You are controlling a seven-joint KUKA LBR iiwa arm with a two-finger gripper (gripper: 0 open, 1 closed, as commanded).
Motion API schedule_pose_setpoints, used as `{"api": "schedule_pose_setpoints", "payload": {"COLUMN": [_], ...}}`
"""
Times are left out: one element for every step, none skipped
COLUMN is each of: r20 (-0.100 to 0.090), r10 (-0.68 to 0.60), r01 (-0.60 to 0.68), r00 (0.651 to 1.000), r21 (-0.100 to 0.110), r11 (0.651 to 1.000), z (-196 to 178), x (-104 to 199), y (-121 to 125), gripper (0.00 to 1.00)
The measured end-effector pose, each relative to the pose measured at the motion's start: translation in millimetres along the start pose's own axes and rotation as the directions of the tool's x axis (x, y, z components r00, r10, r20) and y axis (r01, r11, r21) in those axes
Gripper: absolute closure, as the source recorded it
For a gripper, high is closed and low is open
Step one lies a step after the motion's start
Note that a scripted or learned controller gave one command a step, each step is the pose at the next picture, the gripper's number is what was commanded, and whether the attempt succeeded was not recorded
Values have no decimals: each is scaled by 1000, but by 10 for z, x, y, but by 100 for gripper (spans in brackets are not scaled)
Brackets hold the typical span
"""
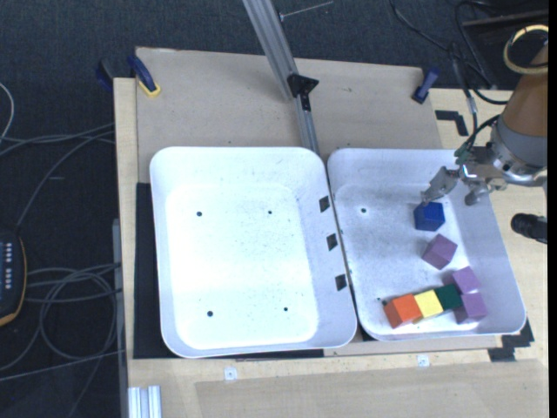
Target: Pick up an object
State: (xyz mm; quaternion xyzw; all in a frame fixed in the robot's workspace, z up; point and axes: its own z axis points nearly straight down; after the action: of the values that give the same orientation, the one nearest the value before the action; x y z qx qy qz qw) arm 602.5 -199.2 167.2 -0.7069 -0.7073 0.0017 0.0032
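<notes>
In the right bin (374, 233) a blue cube (428, 216) lies near the upper middle. Just above and to the right of it hovers my gripper (454, 190), open, with its fingers spread and nothing between them. The left fingertip (436, 185) is close over the cube's top edge. A purple cube (439, 252) lies below the blue one. Along the bin's front right corner sit an orange block (402, 309), a yellow block (427, 303), a green block (448, 298) and two purple blocks (468, 279).
The left bin (174, 259) stands beside the right one, joined by black clips (332, 240). A grey metal pole (278, 46) slants in from the top. Blue clamps (144, 72) hold the board's back corners. Cables lie on the floor at left.
</notes>
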Motion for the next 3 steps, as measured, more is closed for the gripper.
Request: {"api": "schedule_pose_setpoints", "payload": {"r20": [-1,1,5], "r10": [0,-1,0], "r01": [0,1,1], "r00": [1000,1000,1000], "r21": [1,-8,-14], "r11": [1000,1000,1000], "z": [632,481,-57], "x": [10,5,-75], "y": [-48,-25,57], "gripper": [0,100,100]}}
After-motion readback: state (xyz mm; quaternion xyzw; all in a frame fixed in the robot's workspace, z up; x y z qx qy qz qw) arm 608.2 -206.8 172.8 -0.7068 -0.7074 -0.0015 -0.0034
